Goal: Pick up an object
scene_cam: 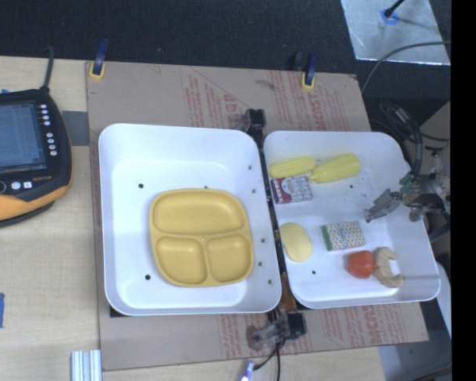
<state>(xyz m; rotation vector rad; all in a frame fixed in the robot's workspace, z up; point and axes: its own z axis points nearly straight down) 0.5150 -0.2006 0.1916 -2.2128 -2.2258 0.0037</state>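
The right bin holds several small objects. Two yellow corn cobs lie end to end near its far side, with a red and white packet just below them. A pale yellow lemon lies at the left, and a green speckled block sits in the middle. A red tomato touches a beige pastry near the front right. My gripper reaches in from the right edge, above and right of the green block, with nothing seen in it.
The left bin carries a yellow divided plate. A tablet in an orange case lies on the bench at far left. Clamps hold the cardboard sheet at the back, and cables run at the right by the arm.
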